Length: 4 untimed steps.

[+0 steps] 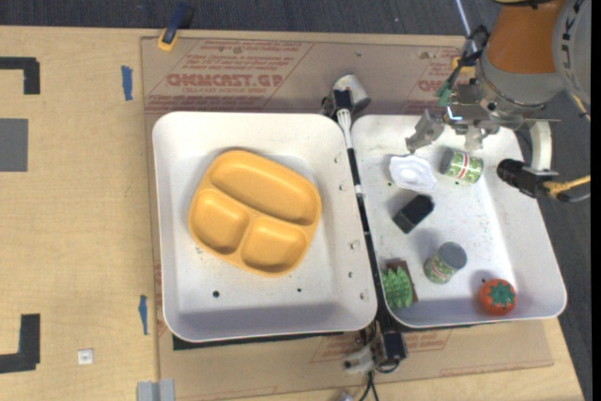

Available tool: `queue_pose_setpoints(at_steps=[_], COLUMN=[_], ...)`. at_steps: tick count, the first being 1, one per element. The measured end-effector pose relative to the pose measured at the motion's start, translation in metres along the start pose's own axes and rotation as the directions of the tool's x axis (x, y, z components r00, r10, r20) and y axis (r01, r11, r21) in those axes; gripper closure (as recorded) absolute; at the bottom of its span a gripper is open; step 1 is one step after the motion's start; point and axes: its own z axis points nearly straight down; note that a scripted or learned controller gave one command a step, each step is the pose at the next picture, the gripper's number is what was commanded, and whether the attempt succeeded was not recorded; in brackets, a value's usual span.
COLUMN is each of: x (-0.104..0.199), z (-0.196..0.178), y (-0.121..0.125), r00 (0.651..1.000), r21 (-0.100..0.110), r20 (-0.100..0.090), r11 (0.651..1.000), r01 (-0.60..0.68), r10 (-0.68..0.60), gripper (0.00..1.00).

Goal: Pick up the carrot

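The carrot (pixel 498 295) is a short orange piece with a green top, lying in the front right corner of the right bin (pixel 535 230). My gripper (pixel 448 137) hovers over the far part of that bin, well behind the carrot. Its two fingers are spread open with nothing between them. One fingertip (pixel 420 135) is above a white crumpled object (pixel 410 172), and the other is just behind a green and white can (pixel 462 167).
The right bin also holds a black block (pixel 412 211), a small jar with a grey lid (pixel 446 263) and a green toy (pixel 397 285). The left bin (pixel 178 202) holds a yellow divided tray (pixel 254 209). A black cable part (pixel 526 176) crosses the right rim.
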Motion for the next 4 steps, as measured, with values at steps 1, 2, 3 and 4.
queue_pose_setpoints(at_steps=[1,2,3,4], x=[0.001,0.070,0.162,0.161], z=[0.071,0.020,0.020,0.010], y=[-0.040,-0.071,-0.112,-0.111], r00=[0.998,0.995,0.995,0.995], r21=[0.002,0.000,0.003,0.000], r20=[-0.001,-0.001,-0.001,-0.002], r11=[0.998,0.995,0.995,0.995], r01=[0.067,-0.096,0.103,0.101], r10=[-0.067,0.096,-0.103,-0.101], gripper=[0.00,0.00,0.00,1.00])
